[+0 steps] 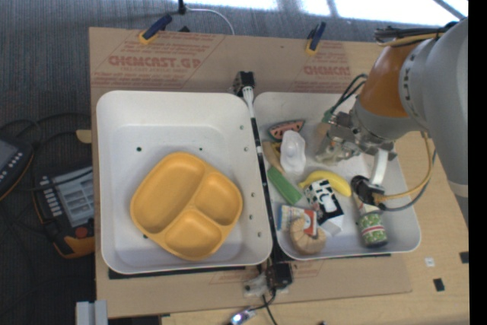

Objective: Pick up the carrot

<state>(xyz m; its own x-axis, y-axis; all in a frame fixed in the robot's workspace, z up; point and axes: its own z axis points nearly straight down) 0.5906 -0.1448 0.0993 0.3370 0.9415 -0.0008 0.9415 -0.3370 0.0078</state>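
Gripper low in the right bin, over the clutter at its far side.

Your arm (426, 80) reaches in from the right and sets the gripper (335, 144) down in the right bin (411, 241), just right of a white bottle (292, 151) and just beyond a banana (327, 182). You cannot tell how the jaws stand; the wrist hides them. A watermelon slice (285, 129) lies at the far left corner, a green can (372, 228) near the right. You cannot tell where the carrot lies among these things. The left bin (122, 133) holds a yellow divided plate (186, 203).
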